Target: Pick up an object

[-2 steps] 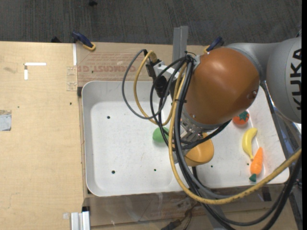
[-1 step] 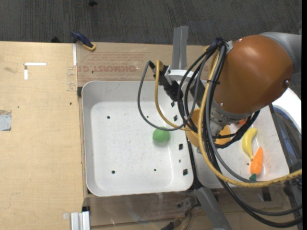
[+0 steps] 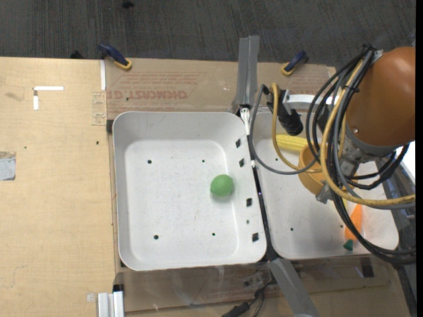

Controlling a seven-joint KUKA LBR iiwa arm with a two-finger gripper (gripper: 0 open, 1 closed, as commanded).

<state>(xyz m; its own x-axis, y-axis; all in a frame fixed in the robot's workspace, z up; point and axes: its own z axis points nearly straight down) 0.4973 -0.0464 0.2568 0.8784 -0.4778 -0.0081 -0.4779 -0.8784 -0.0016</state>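
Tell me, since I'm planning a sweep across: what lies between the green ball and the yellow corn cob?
In the camera view, the adjoining bin walls separate the green ball from the corn cob; a black cable loops there too.

Light plywood bench (image 3: pixel 53 197), bare at its left side, with a short strip of white tape (image 3: pixel 47 88) near the far edge and a grey patch (image 3: pixel 6 167) at the left border. Brown cardboard sheet (image 3: pixel 172 88), printed in red lettering, lying flat behind the bins. Two blue-and-yellow spring clamps: one (image 3: pixel 115 56) at the sheet's far left corner, one (image 3: pixel 294 62) further right. Grey upright metal post (image 3: pixel 247 71) between the bins. Dark grey carpeted floor (image 3: pixel 165 12) beyond the bench.
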